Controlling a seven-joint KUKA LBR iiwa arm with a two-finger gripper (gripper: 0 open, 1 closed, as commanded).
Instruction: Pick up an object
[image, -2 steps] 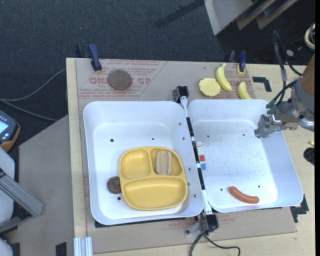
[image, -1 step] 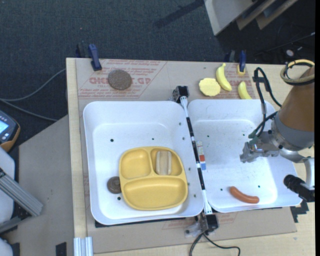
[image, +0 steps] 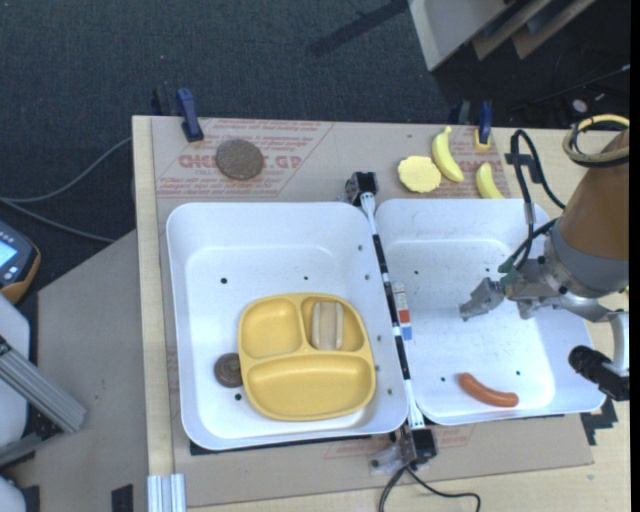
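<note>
End effector (image: 487, 299) hangs above right bin; sausage (image: 488, 390) lies below.

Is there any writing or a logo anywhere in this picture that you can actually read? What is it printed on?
"GH...": large faded red letters on the cardboard sheet behind the left bin; a brown disc covers the middle, and the rest is too faint to read.
Smaller red print above and below those letters: too small to read.
Red and blue marks on the divider strip between the bins: no readable text.
</note>
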